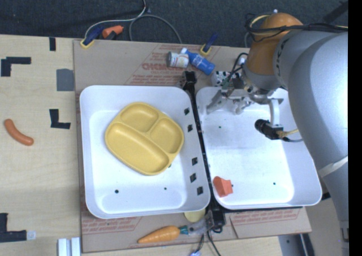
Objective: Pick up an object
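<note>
A small orange block [223,186] lies at the front left corner of the right bin [294,190]. A yellow divided plate [146,137] rests in the left bin [93,153]. My gripper [226,104] hangs over the back left part of the right bin, far from the orange block. Its two grey fingers [214,102] stand spread apart, open, and nothing is between them. The grey arm with its orange band [271,40] comes in from the right and covers the bin's back right corner.
Outside the bins lie a white and blue bottle [189,60] behind them, a toy carrot [160,234] in front, and a sausage [18,132] at the far left. Clamps [113,30] and a cable sit along the back edge.
</note>
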Controlling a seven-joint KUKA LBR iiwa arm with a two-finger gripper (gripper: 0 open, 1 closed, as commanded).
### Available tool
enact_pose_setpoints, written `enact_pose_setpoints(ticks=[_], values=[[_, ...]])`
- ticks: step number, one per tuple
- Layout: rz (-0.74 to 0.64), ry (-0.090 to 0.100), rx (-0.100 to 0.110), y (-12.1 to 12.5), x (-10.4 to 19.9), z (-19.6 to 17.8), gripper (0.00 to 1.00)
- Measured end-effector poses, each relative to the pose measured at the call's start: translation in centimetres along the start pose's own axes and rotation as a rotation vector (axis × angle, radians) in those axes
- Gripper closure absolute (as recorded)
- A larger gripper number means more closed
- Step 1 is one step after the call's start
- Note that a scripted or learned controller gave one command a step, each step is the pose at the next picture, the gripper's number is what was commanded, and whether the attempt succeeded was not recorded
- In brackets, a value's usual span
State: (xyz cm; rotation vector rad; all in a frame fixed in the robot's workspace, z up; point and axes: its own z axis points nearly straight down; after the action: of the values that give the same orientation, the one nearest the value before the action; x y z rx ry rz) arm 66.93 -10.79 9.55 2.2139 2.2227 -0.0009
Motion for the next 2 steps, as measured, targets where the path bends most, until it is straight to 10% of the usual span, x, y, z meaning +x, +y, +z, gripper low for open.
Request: enact_pose_setpoints(ticks=[1, 2], values=[[0.005, 0.002, 0.003, -0.1, -4.1, 0.9, 0.00], [0.000, 0.001, 0.001, -3.2, 1.7, 0.9, 0.00]])
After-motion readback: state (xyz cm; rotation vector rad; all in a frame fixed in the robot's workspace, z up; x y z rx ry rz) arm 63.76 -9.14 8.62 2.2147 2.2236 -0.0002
